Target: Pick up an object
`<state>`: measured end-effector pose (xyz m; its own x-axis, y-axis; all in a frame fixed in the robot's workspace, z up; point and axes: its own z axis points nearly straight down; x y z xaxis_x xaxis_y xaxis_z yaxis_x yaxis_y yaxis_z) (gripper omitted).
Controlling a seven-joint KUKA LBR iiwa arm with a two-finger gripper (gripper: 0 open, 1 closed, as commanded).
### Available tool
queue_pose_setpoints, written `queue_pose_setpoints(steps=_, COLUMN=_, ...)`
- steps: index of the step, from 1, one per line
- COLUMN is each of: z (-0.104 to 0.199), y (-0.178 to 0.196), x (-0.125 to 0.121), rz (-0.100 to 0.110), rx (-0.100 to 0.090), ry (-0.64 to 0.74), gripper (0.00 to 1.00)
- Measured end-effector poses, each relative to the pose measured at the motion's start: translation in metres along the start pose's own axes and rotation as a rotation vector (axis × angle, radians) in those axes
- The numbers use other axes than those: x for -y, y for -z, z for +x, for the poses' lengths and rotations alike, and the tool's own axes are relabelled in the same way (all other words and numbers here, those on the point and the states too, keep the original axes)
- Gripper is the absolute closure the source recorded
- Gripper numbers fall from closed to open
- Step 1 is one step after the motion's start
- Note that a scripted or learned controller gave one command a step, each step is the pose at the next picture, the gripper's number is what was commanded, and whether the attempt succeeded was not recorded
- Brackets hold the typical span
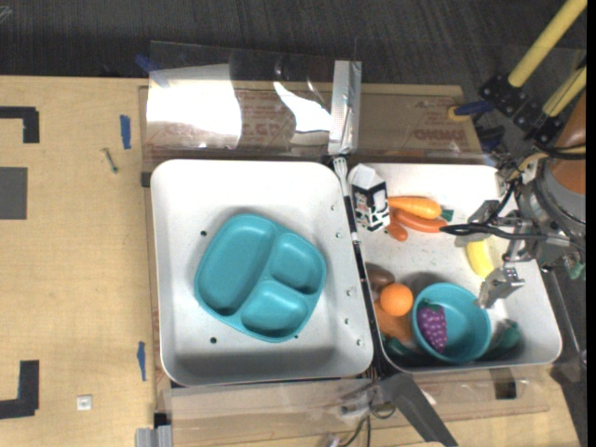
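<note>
The right bin (549,338) holds a small white and black carton (372,205), an orange carrot (414,212), a yellow banana (479,256), an orange (396,299) and a teal bowl (461,329) with purple grapes (431,324) in it. A brown item (377,275) lies by the orange, and something dark green (507,335) peeks out beside the bowl. My gripper (500,273) hangs over the right side of this bin, just right of the banana and above the bowl's right rim. Its body partly covers the banana.
A teal divided plate (262,275) lies in the left bin (177,203). Clear plastic sheeting and a taped strip (344,110) stand behind the bins. Yellow-handled tools (549,31) stick out at the top right. Cables trail from the wrist (559,180) over the right bin's edge.
</note>
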<state>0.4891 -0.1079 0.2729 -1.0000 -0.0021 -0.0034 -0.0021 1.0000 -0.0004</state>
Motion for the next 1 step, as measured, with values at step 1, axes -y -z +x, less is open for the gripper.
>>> queue_pose_setpoints(steps=1, z=-0.0609, y=-0.1136, x=-0.0097, rz=-0.003, rx=-0.012, ry=0.038, gripper=0.00)
